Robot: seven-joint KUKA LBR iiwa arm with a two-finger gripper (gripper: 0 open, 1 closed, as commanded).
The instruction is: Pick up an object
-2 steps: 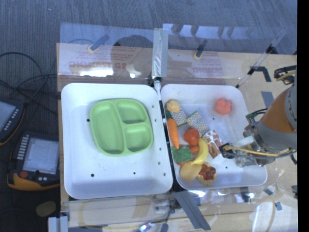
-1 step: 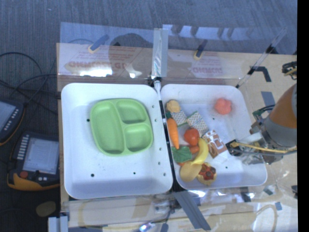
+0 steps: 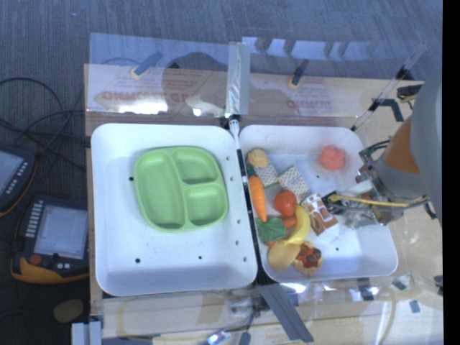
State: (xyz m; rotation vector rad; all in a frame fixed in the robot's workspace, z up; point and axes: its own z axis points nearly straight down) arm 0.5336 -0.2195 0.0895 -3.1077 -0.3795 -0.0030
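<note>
The end effector (image 3: 338, 201) sits low in the right bin (image 3: 374, 261), near its right wall, just beside a small printed packet (image 3: 320, 213); whether it is released or clenched I cannot tell, and nothing is clearly seen in its grasp. The pickable things lie crowded along the right bin's left side: a carrot (image 3: 257, 198), a tomato (image 3: 284, 203), a banana (image 3: 298, 228), a green leafy piece (image 3: 270, 230), a checkered block (image 3: 293, 181) and a pizza-like piece (image 3: 307, 259) toward the front edge. To do the step well, I judge the packet the nearest target, yet it touches the banana, so a neighbour may be nudged or dragged along. A pink ball (image 3: 332, 157) sits alone near the back right corner, apart from the clutter, and looks an easier choice. The left bin (image 3: 115, 264) holds a green divided tray (image 3: 181, 187), well out of the way
</note>
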